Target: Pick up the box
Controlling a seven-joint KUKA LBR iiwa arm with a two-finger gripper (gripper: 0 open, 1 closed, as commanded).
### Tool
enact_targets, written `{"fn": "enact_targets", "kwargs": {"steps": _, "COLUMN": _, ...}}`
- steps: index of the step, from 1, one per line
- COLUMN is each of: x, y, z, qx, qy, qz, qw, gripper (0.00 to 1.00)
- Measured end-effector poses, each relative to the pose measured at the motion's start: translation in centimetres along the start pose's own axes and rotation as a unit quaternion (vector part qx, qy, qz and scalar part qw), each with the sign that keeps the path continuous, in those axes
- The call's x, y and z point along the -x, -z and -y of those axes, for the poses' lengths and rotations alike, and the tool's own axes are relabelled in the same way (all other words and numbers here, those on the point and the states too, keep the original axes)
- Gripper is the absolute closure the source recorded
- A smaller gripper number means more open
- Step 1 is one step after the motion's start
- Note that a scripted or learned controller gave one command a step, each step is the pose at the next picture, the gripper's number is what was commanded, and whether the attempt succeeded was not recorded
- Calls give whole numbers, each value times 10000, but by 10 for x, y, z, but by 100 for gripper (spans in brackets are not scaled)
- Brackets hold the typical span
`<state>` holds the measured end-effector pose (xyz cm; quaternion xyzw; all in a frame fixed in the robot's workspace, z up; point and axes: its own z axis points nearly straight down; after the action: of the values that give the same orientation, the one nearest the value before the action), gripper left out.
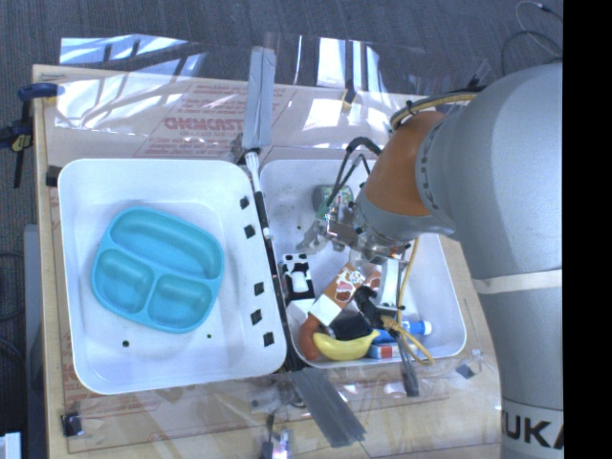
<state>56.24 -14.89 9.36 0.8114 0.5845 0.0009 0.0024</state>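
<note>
The grey arm's two-finger gripper (330, 220) hangs low in the right white bin (449, 299); how it stands cannot be told. The small orange-and-white printed box (346, 285) lies just below it, touching a yellow banana (342, 346). A blue divided plastic tray (158, 269) rests in the left bin (81, 199).

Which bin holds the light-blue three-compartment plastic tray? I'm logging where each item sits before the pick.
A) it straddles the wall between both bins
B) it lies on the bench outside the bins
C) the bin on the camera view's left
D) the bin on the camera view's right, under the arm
C: the light-blue three-compartment plastic tray lies flat on the floor of the left white bin, away from the divider.
</note>
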Motion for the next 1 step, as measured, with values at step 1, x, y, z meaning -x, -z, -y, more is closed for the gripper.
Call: {"fn": "enact_targets", "kwargs": {"steps": 1, "x": 18, "y": -3, "z": -69, "qx": -48, "qy": -310, "qz": -8, "qw": 9995, "gripper": 0}}
